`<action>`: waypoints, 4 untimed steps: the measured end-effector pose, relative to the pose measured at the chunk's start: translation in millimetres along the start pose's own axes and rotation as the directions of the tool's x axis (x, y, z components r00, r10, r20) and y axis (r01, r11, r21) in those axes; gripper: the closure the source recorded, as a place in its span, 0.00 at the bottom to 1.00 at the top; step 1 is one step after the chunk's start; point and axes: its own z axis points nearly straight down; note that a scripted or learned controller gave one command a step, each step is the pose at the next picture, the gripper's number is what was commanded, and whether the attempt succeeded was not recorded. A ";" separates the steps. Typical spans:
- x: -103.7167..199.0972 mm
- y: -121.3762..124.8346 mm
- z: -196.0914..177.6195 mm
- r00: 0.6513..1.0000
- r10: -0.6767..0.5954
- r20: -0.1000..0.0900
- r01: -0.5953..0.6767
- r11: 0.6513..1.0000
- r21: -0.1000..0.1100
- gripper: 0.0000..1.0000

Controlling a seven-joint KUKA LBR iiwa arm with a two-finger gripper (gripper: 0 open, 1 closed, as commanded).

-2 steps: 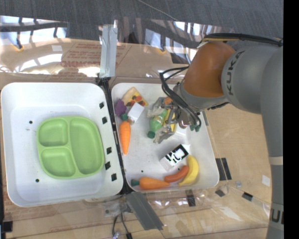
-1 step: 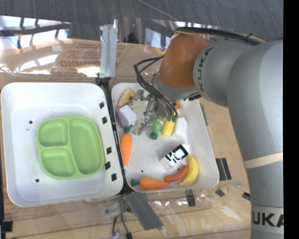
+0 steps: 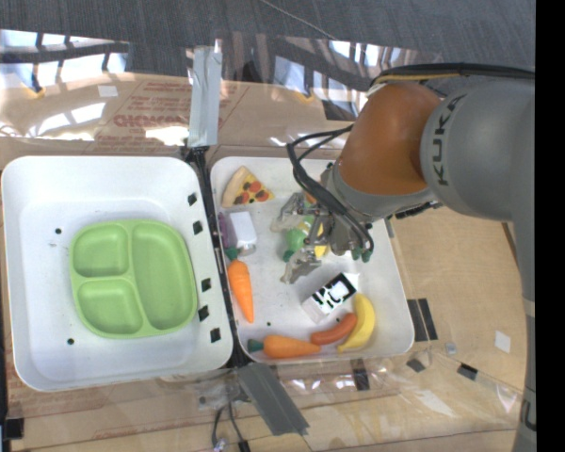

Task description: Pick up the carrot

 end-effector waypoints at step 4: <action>-5.5 139.7 -39.5 0.992 -0.126 0.000 0.126 0.992 -0.001 1.00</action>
